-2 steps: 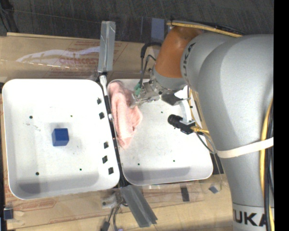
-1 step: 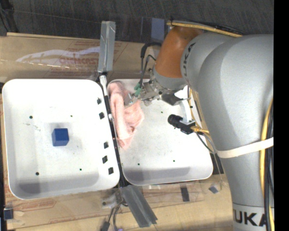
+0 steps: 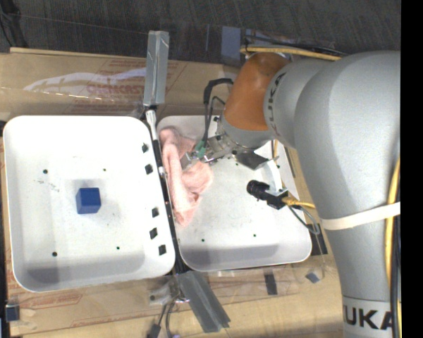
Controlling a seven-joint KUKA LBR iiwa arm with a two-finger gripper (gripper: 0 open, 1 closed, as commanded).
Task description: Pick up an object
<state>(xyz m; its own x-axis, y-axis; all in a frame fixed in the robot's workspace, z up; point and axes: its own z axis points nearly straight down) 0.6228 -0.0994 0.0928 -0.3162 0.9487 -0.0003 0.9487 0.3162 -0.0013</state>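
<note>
A pink cloth (image 3: 185, 178) is lying crumpled along the left side of the right bin (image 3: 268, 248), stretching from the far left corner down toward the middle, just beside the wall that divides the two bins. The gripper (image 3: 199, 153) is sitting right over the far part of the cloth, its tip touching or almost touching the fabric. Whether the gripper is clenched on the cloth or released is not something the view is showing, since the tip is small and partly hidden by the wrist.

The grey arm (image 3: 338, 153) is reaching in from the right, its orange band (image 3: 250, 94) sitting above the far edge of the right bin and its bulk covering much of that bin's right side. A black cable connector (image 3: 264, 192) is hanging near the arm over the right bin's floor.

In the left bin (image 3: 28, 139), a small blue cube (image 3: 89, 200) is resting on the floor, left of centre and well apart from the cloth.

Both bins are standing on a brown cardboard sheet (image 3: 70, 76) covering the bench, with dark flooring (image 3: 92, 5) lying beyond the far edge.
</note>
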